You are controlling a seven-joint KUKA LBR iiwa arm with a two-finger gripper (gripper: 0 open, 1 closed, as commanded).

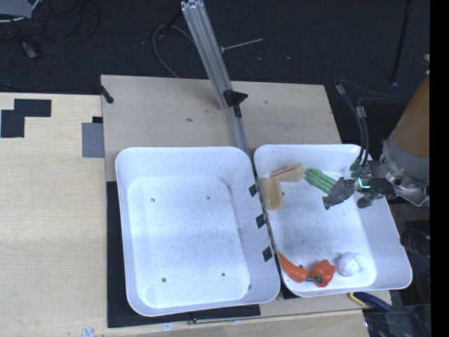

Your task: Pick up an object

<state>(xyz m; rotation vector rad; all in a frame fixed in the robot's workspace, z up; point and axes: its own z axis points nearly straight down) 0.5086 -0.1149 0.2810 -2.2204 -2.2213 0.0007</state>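
Now the grey two-finger hand (353,193) is hovering with fingers spread and holding nothing, just beside the green ribbed plastic object (320,180) in the right shallow white bin (393,258). It seems the approach step; next it is needing to descend over the green piece and close.

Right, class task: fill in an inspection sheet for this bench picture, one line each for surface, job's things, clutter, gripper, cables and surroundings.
Surface: tan bench bearing two white bins, left bin and right bin, side by side.
Job's things: in the right bin, green item, tan block, orange toy and white ball.
Clutter: nothing seen.
Gripper: gripper over the right bin beside the green item, fingers apart, nothing between them.
Cables: black cable behind the bench; cable near the arm.
Surroundings: metal rail slanting behind the bins; dark floor.
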